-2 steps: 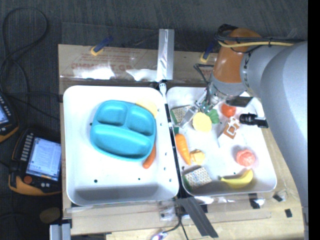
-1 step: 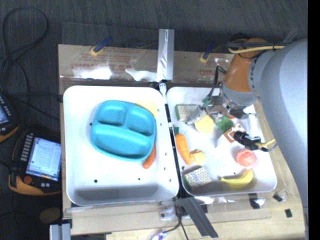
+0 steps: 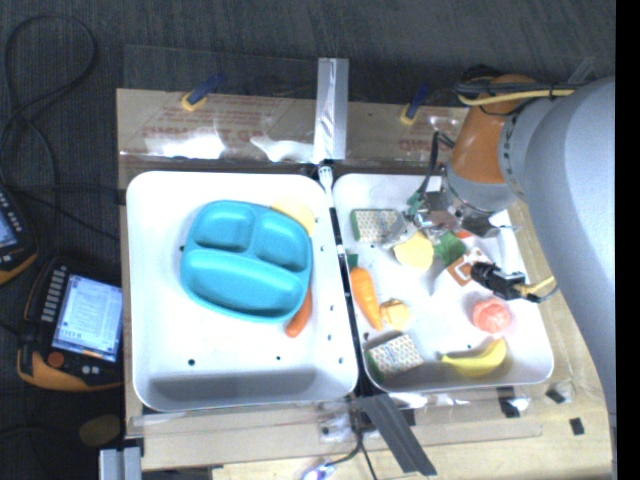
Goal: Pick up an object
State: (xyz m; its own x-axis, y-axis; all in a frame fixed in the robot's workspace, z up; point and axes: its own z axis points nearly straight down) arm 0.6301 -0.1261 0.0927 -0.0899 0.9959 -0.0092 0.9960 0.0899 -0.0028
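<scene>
My gripper is low in the right bin, near its back. Just below it lies a pale yellow piece, with a green piece and a small red piece to its right. A checked sponge lies left of the gripper. Further forward are an orange carrot, a small tan bun, a red tomato, a banana and a second checked sponge. Nothing is visibly held.
The left bin holds a blue divided plate, a yellow thing behind it and an orange piece by its right edge. The grey arm covers the right bin's back right corner.
</scene>
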